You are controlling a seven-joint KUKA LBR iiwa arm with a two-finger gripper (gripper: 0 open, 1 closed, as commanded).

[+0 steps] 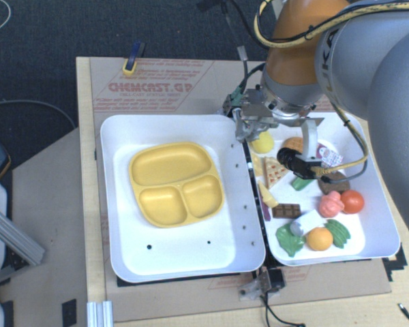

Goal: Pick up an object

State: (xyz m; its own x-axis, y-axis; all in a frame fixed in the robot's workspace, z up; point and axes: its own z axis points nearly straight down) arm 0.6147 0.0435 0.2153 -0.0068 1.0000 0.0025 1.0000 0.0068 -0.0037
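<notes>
Table (95,182): flat tan board with red printed lettering along its far edge; a small blue and yellow clip (131,58) lies at the far left corner.
Left bin (116,251): one shallow white plastic tray with rounded corners and a smooth matte floor marked by a few small dark dots, sitting on the left half of the table.
Yellow plate (176,182): one glossy yellow plastic plate with rounded corners and three compartments, one long and two smaller, lying flat in the middle of the left bin.
Right bin (382,230): a second white tray, touching the left bin along their shared edge.
Toy food: a pile of small plastic pieces in the right bin; a round yellow piece (262,142) near its far left corner, a pale wedge with red spots (273,172), a brown block (286,211), a green leafy piece (287,240), an orange ball (319,238), a pink lumpy piece (330,204), a red ball (353,201).
Hand (253,124): metal and black, over the far left corner of the right bin, just beside the round yellow piece; whether it is spread or pressed together I cannot tell.
Arm (368,60): smooth grey shell with one orange band.
</notes>
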